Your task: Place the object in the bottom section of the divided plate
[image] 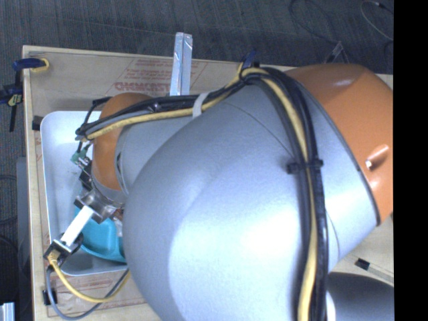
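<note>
The grey arm with its orange band covers most of the view and reaches down into the left white bin (52,179). My gripper (95,209) hangs low over the bin's near-left part, mostly hidden behind the wrist. Right beneath it, a turquoise-blue thing (103,241) lies on the bin floor, with only its left part showing. I cannot tell whether it is the divided plate or the object, nor whether the gripper touches it. The arm hides the remainder of this bin and the whole right bin.
A metal upright post (182,65) stands behind the bins on the brown bench board (134,79). A blue clamp (27,64) grips the bench's far-left corner. The bin's left wall is close to the wrist.
</note>
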Tool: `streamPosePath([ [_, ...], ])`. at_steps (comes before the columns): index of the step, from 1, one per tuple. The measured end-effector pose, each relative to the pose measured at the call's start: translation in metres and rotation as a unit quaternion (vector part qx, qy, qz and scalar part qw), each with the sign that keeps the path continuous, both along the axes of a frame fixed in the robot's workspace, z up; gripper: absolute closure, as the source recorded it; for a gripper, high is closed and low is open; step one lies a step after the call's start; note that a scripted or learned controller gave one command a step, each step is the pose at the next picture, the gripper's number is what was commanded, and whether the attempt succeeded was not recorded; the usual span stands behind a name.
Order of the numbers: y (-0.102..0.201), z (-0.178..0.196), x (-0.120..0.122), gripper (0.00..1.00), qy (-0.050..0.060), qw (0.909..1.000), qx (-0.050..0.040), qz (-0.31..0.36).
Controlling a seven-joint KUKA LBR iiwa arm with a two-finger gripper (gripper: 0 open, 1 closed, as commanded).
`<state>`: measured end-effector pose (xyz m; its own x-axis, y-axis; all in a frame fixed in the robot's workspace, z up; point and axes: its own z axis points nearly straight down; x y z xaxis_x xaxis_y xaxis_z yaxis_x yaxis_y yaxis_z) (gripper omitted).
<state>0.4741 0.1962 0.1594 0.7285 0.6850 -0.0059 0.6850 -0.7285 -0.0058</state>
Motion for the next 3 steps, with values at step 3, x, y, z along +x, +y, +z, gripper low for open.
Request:
streamPosePath([
  [3,-0.111,0.051,0.001,1.00,0.000,0.9987,0.0000,-0.051],
])
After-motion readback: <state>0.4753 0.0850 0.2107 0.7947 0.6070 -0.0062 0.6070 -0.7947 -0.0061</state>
